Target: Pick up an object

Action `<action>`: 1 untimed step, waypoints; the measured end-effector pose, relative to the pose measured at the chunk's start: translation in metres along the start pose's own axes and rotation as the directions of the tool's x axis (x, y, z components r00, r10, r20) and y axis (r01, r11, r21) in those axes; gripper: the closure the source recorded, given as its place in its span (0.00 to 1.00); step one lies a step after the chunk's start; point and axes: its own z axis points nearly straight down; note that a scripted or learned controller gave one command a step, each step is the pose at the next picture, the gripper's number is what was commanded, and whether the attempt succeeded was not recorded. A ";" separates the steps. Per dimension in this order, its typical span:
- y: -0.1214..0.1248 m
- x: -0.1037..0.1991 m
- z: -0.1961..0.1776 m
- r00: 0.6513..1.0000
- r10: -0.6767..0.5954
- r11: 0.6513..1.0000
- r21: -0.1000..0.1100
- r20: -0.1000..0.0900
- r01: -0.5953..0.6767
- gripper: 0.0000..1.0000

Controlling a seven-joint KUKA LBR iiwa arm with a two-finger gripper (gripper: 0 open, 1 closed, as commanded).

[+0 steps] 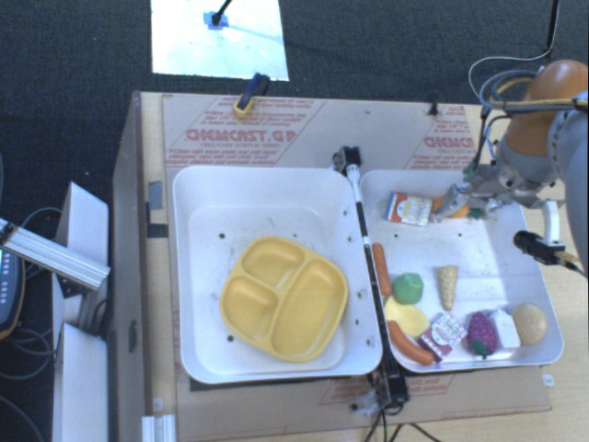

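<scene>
My gripper (457, 201) is low over the far edge of the right bin (515, 256), just right of an orange and white carton (409, 208). A small orange thing (459, 213) lies right under it; whether it is held is unclear. Nearer in the same bin lie a red hot dog (378, 267), a green pepper (408, 287), a tan cone (447, 285), a yellow piece (408, 319), an orange sausage (410, 344), a red and white packet (448, 330), purple grapes (480, 331) and a tan round roll (529, 321).
The left bin (212, 210) holds a yellow divided plate (285, 297). A black strip (363, 247) runs along the divider between the bins. The grey arm with its orange band (543, 109) comes in over the right bin's far right corner.
</scene>
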 end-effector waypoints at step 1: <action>0.000 0.000 0.006 1.000 0.000 1.000 0.001 -0.001 0.000 0.00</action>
